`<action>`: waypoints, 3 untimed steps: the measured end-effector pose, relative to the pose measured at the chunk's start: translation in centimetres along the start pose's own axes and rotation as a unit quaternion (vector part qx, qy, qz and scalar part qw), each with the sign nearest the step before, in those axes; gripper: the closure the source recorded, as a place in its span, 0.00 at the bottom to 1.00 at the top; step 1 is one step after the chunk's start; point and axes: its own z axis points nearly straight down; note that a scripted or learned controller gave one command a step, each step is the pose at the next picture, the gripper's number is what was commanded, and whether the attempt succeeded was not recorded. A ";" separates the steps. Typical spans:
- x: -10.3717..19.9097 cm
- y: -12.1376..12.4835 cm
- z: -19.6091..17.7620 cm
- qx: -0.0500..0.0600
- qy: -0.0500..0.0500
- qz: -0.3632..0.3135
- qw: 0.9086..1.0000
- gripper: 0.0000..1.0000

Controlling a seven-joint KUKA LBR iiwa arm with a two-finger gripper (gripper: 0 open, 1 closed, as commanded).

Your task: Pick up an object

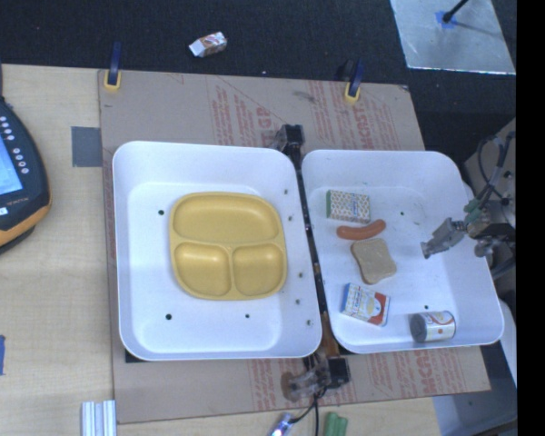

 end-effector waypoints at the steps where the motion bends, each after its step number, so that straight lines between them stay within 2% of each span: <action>1: 4.3 3.0 9.0 0.001 0.000 -0.001 1.000 0.00; 2: 6.7 6.3 15.4 -0.001 -0.001 -0.001 1.000 0.00; 3: 6.5 6.4 14.4 -0.001 -0.002 -0.002 1.000 1.00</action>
